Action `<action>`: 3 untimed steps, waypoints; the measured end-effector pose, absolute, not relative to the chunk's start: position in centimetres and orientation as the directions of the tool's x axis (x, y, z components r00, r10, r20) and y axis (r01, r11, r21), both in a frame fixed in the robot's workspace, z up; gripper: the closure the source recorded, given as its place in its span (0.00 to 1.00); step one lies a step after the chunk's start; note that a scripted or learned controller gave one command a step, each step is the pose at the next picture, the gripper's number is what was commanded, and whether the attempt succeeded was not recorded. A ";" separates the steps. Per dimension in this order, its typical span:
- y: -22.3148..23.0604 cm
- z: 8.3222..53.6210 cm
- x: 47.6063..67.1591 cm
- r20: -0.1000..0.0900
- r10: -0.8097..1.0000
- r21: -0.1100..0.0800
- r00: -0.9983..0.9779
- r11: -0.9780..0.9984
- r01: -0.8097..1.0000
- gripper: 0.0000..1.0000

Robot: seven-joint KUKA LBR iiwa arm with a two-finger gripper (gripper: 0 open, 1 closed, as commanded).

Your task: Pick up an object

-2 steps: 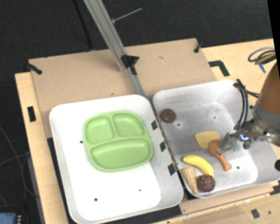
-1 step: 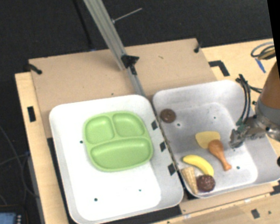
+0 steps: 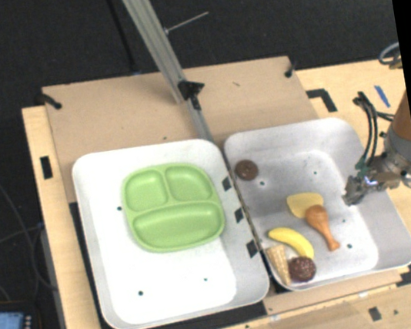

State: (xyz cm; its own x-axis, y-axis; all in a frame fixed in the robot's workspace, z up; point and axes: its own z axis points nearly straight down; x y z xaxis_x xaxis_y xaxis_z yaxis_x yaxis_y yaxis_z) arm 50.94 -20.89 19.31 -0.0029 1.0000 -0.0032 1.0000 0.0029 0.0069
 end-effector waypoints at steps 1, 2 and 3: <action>-21.1 24.7 51.1 -0.004 1.000 0.008 -0.003 0.003 1.000 1.00; -15.8 23.8 52.6 0.001 1.000 0.002 -0.007 0.007 1.000 1.00; -10.4 22.9 53.7 0.001 1.000 0.001 -0.007 0.007 1.000 1.00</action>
